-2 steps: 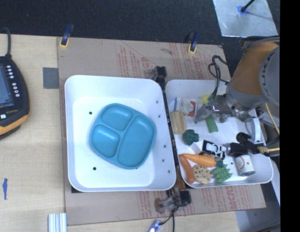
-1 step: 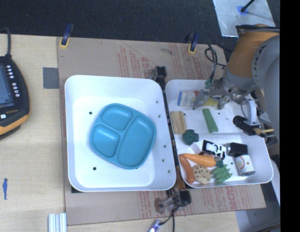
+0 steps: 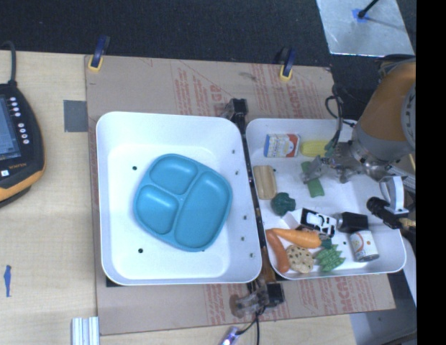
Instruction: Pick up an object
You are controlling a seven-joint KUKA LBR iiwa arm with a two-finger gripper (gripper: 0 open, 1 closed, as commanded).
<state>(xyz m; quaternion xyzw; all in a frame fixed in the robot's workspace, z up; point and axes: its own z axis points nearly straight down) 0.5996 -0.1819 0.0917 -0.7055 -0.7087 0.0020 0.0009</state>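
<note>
Jaws I cannot make out from where I am standing: the gripper (image 3: 331, 165) is hanging over the upper middle of the right bin (image 3: 396, 264), its dark fingerwork blurring into the clutter, so whether they are apart or together I cannot tell; nothing is visibly sitting between them.

Just beneath it a small green piece (image 3: 314, 187) is lying near the bin's middle; it is looking like light toy plastic, stiff, a little slick, best taken across its narrow width. The orange toy carrot (image 3: 296, 237) nearby is looking equally light, long enough to pinch at mid-length; the small can (image 3: 365, 246) is probably rolling if nudged, so across its round body; the little carton (image 3: 281, 146) is seeming light and crushable, flat sides offering the hold.

Counting: two white bins; one blue divided plate (image 3: 183, 201) resting alone in the left bin (image 3: 111, 131); one carrot, one can, one carton, one wooden block (image 3: 265, 182), one dark green broccoli-like lump (image 3: 283, 204).
</note>
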